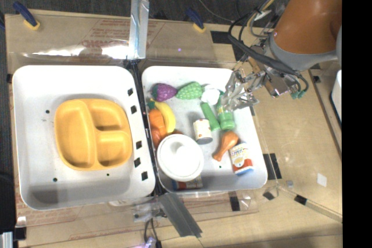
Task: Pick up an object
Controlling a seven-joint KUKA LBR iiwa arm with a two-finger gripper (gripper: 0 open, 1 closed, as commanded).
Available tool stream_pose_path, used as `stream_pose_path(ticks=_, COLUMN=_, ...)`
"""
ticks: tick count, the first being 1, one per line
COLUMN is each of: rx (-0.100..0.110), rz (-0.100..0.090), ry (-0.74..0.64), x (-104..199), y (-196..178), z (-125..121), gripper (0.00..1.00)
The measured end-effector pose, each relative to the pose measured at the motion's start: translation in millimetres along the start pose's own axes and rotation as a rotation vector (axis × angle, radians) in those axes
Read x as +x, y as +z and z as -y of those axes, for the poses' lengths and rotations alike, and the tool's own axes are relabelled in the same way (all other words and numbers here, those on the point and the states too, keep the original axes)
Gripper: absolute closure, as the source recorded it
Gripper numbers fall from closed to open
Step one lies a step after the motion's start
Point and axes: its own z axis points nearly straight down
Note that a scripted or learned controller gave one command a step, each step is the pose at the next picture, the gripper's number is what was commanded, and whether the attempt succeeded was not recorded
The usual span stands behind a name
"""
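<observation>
The right bin (256,142) holds several toys: purple grapes (164,91), a green bumpy fruit (189,90), a banana (168,116), an orange carrot (155,123), a green bottle (210,115), a small green piece (226,121), a small white can (202,130), a drumstick (225,144), a white bowl (180,157) and a small carton (241,159). My gripper (235,94) hangs over the bin's upper right part, just above the small green piece and beside a white lump (211,94). I see nothing held in it.
The left bin (26,125) holds a yellow divided tray (93,132). A metal clamp (139,29) stands at the back between the bins. Cables loop around the arm's wrist (261,32) at the right. Bare bench lies right of the bins.
</observation>
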Motion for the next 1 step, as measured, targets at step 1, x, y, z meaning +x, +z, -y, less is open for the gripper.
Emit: stream_pose_path(ticks=1, rx=-0.012, rz=-0.011, ry=-0.083, x=-86.5, y=63.2, z=4.0, gripper=1.0)
